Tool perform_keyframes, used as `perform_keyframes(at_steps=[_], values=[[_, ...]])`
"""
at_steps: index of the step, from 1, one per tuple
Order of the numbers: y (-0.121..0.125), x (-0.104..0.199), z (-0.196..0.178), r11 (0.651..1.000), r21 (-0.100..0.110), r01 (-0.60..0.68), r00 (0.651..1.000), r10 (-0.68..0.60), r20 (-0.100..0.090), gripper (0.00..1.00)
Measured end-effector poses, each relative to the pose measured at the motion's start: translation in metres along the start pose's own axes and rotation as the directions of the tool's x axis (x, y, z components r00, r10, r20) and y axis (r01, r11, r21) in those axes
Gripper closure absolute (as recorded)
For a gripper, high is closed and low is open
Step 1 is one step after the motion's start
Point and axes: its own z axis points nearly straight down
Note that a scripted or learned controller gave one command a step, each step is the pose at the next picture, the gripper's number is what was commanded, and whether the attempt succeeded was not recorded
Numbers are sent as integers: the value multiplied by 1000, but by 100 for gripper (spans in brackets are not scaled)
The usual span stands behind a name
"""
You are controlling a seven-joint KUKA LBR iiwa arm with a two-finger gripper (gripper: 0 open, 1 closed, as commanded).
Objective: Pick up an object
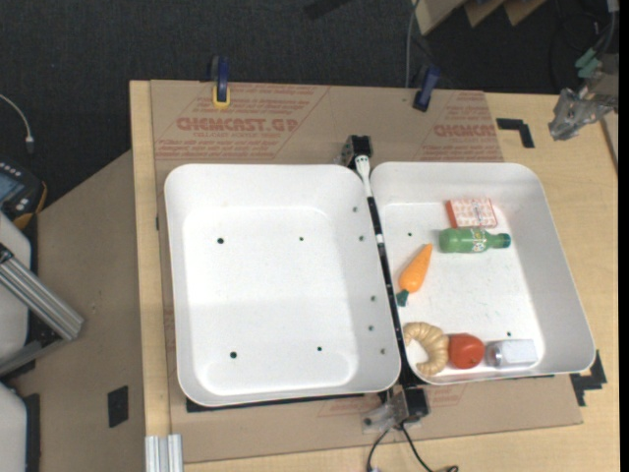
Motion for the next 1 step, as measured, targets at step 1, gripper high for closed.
perform_keyframes(at_steps=[1], values=[[0, 0, -47, 1000, 2, -1, 1000, 1, -1, 100]])
